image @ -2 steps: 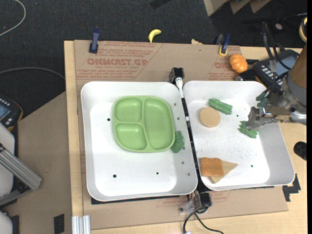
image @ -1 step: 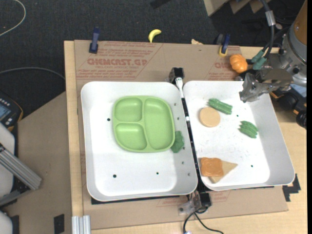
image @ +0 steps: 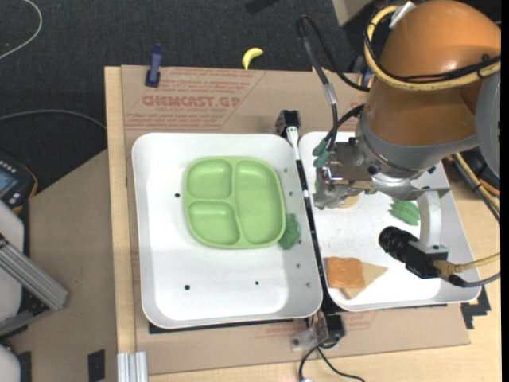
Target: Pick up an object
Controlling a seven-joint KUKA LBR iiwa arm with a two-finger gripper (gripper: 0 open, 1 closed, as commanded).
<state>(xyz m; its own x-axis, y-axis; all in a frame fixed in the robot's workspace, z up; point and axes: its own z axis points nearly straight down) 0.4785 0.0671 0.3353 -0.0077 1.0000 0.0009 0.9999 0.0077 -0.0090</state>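
Orange-tan wedge [image: 348, 274] noted flat at the near edge of the right bin [image: 362, 233], toward its near-left corner, apart from everything else.

Camera view, continued. A pale green piece [image: 406, 212] is seen mid-bin toward the right edge, partly covered by the arm. A small tan item [image: 347, 202] is glimpsed just beside the gripper [image: 330, 191]; most of it is hidden, so its shape cannot be read. The gripper is placed low over the far-left part of the right bin, close to the rim shared with the left bin [image: 215, 293]. Whether it is open or closed cannot be told from this angle, and nothing is seen gripped.

In the left bin a green divided plate [image: 235, 202] is centred, with a dark green scrap [image: 290, 231] touching its near-right corner.

Judgement: the step in hand is taken to be the descent onto the tan item.

- The approach should be kept clear of the shared rim, which is close enough to be struck.
- The item should be centred under the gripper before closing; an off-centre closure is likely to push it aside.
- The lift should be made straight up, and a hold accepted only once the item is seen held.
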